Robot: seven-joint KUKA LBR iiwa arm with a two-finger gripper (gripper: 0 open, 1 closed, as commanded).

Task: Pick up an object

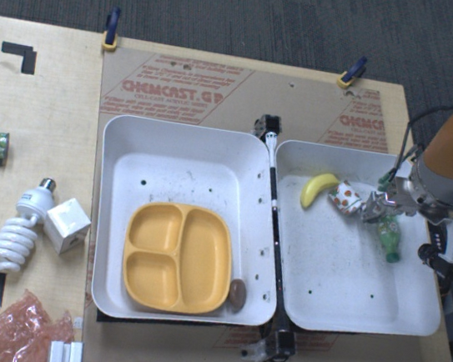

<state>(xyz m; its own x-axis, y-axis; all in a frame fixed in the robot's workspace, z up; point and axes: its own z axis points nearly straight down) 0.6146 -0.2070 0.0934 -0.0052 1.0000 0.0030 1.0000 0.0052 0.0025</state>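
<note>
Red "CHEMCAST" lettering repeats across the brown sheet (182,85) under both bins. The left bin (131,141) holds a yellow divided plate (177,257) and a small brown lump (236,294). The right bin (408,317) holds a banana (318,188), a red-and-white toy (345,197) and a green object (387,239) (just beside the pincer (377,208), whose opening I cannot tell).

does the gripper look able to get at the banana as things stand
Probably yes. The banana lies bare in the right bin, nothing on top. The gripper hangs close by; only a spotted object lies between them.
</note>
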